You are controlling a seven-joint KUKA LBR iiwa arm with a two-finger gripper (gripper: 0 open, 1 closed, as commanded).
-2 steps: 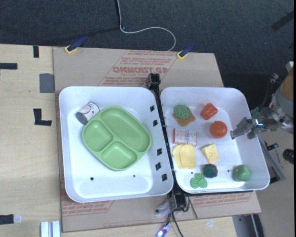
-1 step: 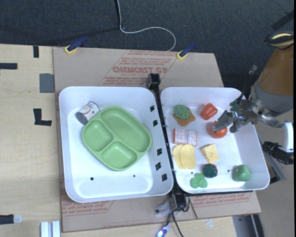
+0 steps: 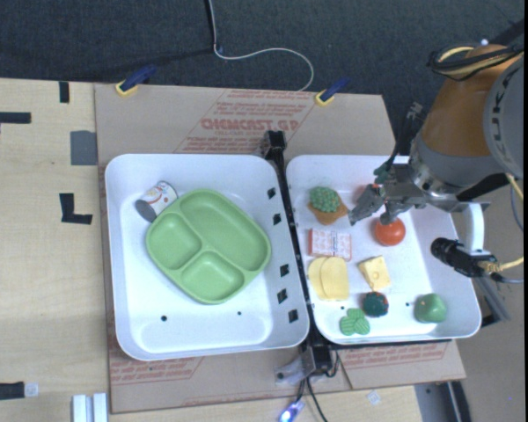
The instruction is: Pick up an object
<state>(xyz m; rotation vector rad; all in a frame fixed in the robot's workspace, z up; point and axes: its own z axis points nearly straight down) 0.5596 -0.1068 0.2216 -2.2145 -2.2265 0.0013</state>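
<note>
Two shallow white bins side by side on a cardboard sheet, left bin and right bin, meeting at a dark central divider. In the left bin, one green sectioned plate filling the middle, one small grey-and-white object tucked against its upper-left edge, open floor along the near wall. In the right bin, nine toy foods clustered left and centre: one broccoli-topped piece, one pink wafer, one yellow pair of slices, one cheese wedge, one dark berry, one green leafy piece, one green apple, one red tomato, perhaps one more red piece behind the wrist. Free floor toward the right wall. Gripper low over the tomato, fingers spread, gripping nothing, tomato just beneath the tips
</note>
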